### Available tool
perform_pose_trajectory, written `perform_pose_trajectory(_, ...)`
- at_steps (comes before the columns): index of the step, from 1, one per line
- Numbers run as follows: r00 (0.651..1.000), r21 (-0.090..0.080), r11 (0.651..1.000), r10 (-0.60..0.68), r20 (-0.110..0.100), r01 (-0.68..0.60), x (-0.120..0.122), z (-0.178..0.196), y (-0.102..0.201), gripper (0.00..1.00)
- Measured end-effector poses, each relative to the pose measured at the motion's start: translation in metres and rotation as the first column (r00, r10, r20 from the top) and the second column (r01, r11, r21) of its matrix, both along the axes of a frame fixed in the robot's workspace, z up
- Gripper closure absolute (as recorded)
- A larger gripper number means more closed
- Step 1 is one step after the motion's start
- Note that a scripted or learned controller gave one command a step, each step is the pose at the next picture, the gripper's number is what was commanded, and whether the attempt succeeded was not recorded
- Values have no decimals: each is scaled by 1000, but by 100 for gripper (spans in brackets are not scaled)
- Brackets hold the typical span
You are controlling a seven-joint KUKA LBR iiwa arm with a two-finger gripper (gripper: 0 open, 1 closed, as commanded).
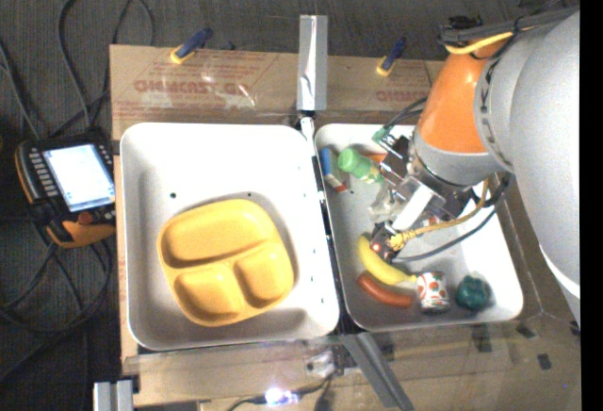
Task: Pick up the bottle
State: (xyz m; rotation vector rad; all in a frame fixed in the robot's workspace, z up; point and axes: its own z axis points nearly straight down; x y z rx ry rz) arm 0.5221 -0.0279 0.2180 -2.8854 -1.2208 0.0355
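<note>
The bottle (356,163) lies in the right bin (499,254) near its back left corner. Its green cap points left, and its clear body runs toward the arm, partly hidden under the wrist. My gripper (390,207) hangs low over the middle of the right bin, just right of and in front of the bottle's cap. The view does not show whether the bottle sits between the fingers.
A yellow divided plate (226,258) fills the left bin (141,164). In the right bin lie a blue and red marker (328,170), a banana (381,263), a red sausage (384,291), a small patterned can (431,291) and a dark green lump (474,292).
</note>
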Motion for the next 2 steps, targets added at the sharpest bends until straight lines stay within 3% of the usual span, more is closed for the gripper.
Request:
perform_pose_trajectory(1,844,-7,844,-536,12,536,-40,-39,19,100)
perform_pose_trajectory(2,846,-15,846,-533,2,533,-41,-35,18,100)
